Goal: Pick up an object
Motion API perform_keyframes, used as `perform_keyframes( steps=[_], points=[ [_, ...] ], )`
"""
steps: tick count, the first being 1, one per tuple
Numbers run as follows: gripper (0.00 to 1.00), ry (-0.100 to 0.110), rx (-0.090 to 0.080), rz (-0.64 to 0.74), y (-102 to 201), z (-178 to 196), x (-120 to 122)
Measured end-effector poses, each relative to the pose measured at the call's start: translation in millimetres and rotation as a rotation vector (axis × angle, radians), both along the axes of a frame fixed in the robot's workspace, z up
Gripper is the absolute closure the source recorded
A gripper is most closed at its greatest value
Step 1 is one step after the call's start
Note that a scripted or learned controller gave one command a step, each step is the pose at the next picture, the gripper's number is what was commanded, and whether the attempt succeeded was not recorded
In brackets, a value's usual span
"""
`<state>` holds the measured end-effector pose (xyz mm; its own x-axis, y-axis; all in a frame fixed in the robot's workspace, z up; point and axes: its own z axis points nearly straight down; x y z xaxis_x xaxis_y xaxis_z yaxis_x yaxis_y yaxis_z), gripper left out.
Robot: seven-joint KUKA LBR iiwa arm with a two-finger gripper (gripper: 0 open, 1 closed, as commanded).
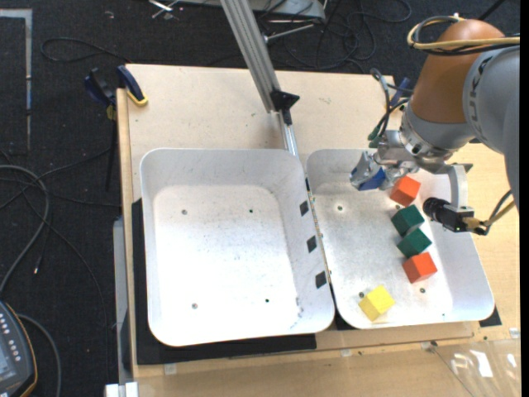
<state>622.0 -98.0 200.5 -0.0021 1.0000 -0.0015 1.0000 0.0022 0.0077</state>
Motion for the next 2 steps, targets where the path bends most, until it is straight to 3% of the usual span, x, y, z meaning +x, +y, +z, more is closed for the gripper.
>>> perform_keyframes(
  steps=[1, 2],
  points=[
    [1.0, 0.005, -0.002, -0.007, -52, 5, 5],
    [1.0, 0.006, 0.002, 0.007, 20, -6, 29]
  ],
)
